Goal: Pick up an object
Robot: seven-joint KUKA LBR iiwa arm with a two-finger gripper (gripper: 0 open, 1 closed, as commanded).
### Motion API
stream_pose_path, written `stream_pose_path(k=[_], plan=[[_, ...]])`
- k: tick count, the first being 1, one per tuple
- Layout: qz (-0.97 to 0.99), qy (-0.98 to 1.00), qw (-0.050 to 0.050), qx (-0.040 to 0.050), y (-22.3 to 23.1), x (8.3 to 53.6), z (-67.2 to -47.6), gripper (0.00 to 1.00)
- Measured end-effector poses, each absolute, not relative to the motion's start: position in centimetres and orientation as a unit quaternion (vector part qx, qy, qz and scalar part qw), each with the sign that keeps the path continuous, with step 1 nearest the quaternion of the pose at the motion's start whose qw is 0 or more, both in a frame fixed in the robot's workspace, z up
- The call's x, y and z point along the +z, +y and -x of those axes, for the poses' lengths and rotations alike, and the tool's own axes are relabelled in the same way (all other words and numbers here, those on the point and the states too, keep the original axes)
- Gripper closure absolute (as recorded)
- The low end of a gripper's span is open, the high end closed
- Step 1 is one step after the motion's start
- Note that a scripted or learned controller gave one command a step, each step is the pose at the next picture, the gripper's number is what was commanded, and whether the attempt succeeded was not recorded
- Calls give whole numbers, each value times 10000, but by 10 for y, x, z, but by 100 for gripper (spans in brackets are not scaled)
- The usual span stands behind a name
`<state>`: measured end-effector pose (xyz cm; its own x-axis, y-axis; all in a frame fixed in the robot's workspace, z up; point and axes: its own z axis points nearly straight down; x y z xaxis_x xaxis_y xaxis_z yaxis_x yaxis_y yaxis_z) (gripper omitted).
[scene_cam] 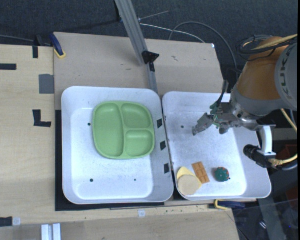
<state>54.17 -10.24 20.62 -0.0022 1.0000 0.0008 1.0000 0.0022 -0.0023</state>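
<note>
My gripper (210, 124) hangs over the upper middle of the right bin (240, 191), reaching in from the bin's right edge; the jaws look spread apart with nothing between them, one finger slanting toward the divider between the bins. Candidates lie along the right bin's near edge: a pale yellow round piece (187, 183) at the near-left corner, an orange waffle-patterned block (200, 172) touching or just beside it on its right, and a small green ball (221, 174) a little apart toward the near-right corner. The left bin (72, 149) carries a green divided plate (123, 129), well apart from my reach line. Judgement: this is the approach step, no contact made, task not begun in earnest. The green ball seems the cleanest target, since it stands free of its neighbours, though a round thing may roll out as the jaws close. To do it well: travel toward the near edge, centre over the ball, keep the jaws wide until both fingers straddle it, descend straight down, close low on it. The yellow piece and orange block sit so close that one finger would likely nudge the other piece. Watch the near wall of the bin; fingers could catch the rim.
</note>
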Motion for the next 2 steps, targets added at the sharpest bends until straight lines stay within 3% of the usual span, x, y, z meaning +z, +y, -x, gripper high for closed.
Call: stream_pose_path(k=[1, 2], plan=[[7062, -7080, 10, 5, -103, 206, -542, 0], [7067, -7075, 33, 28, -101, 143, -535, 0]])
